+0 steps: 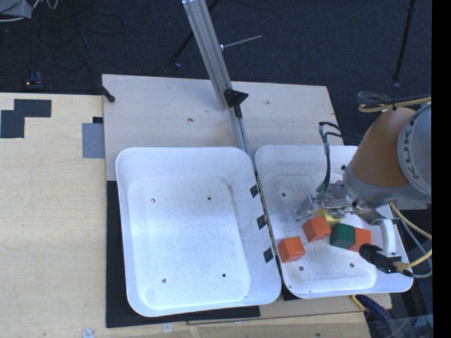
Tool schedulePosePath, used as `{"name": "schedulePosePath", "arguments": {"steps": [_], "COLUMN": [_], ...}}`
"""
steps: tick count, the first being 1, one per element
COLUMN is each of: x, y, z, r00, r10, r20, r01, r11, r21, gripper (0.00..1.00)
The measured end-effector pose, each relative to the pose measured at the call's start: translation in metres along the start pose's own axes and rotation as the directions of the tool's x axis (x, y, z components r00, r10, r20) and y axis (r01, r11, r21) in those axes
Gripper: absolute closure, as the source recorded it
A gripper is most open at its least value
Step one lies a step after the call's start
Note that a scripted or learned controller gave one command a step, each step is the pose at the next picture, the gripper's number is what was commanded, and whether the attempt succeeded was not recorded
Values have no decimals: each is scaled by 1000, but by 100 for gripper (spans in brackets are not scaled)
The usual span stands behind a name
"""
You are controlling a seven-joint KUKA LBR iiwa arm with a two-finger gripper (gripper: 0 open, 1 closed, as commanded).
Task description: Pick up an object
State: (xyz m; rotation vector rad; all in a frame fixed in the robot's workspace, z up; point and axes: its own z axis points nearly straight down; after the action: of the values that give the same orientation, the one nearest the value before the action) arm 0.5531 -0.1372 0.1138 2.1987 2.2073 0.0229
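The right bin (pixel 331 277) holds several small blocks. One orange block (pixel 291 248) lies near the bin's left wall. A second orange block (pixel 317 228) sits to its upper right, beside a green block (pixel 343 236). Another orange piece (pixel 363 237) touches the green block's right side. A yellow object (pixel 330 219) peeks out just behind them. My gripper (pixel 315 206) is low in this bin, right above the second orange block and against the yellow object. The wrist hides part of what lies below it.
The left bin (pixel 141 189) stands next to the right one, with a row of black clips (pixel 261 220) along the shared wall. A slanted aluminium post (pixel 211 51) rises behind the bins. Cables (pixel 384 259) hang over the right bin's right rim.
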Motion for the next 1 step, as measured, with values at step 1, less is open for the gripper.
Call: {"name": "schedulePosePath", "arguments": {"steps": [1], "x": [-2], "y": [-1], "z": [0], "r00": [1000], "r10": [4], "r20": [0], "r01": [-4], "r11": [1000], "r21": [0], "gripper": [0]}}
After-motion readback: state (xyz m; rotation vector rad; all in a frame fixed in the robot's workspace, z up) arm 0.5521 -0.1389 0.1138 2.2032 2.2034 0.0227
